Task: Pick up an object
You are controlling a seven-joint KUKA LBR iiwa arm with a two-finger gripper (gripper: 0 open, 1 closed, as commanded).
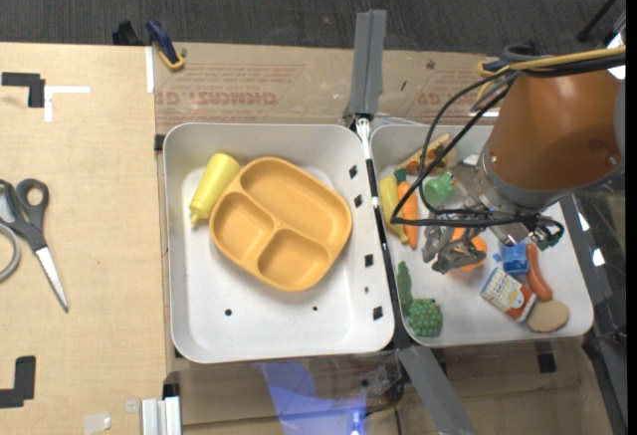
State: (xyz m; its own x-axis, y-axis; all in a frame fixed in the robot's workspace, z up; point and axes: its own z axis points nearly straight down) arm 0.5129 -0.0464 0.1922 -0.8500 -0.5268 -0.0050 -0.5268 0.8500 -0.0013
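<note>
My gripper (450, 250) hangs low over the middle of the right bin (572, 324), under the orange band of the arm (557, 129). Its grey fingertips sit down among a pile of toy foods, right at an orange piece (468, 249). Around it lie a yellow banana-like item (389, 194), an orange carrot (406, 204), a green piece (438, 188), a small blue block (515, 259), a red sausage (538, 272), a small carton (502, 292), a tan bun (546, 317) and green broccoli (424, 316). The arm hides much of the bin's back right.
The left bin (199, 319) holds a yellow divided plate (281, 222) and a yellow bottle (212, 186). Scissors (35, 234) lie on the bench to the left. A grey divider bar (368, 55) rises between the bins at the back.
</note>
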